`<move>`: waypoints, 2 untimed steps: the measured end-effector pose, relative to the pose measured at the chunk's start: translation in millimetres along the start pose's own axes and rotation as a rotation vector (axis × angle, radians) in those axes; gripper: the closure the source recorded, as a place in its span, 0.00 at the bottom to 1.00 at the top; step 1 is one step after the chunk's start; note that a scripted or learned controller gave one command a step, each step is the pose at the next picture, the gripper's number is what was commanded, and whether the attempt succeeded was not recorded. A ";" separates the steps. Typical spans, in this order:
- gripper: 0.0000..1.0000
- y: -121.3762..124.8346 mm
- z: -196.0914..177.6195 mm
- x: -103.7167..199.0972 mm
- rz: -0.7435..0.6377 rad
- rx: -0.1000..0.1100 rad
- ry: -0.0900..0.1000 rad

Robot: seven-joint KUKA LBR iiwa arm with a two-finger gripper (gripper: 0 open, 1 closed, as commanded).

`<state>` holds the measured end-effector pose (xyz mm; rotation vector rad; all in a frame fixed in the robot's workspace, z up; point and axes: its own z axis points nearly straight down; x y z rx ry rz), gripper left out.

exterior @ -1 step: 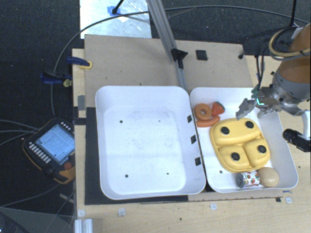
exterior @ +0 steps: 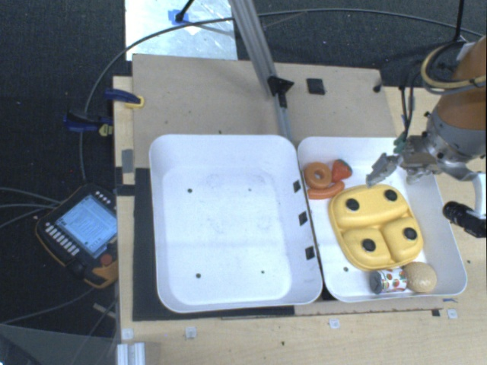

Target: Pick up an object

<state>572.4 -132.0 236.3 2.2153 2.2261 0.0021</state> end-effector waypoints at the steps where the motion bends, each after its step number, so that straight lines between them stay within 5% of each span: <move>1: 0.00 -1.8 41.8 -1.4 0.004 0.003 0.000; 2: 0.00 -0.1 83.7 0.0 0.004 0.003 0.000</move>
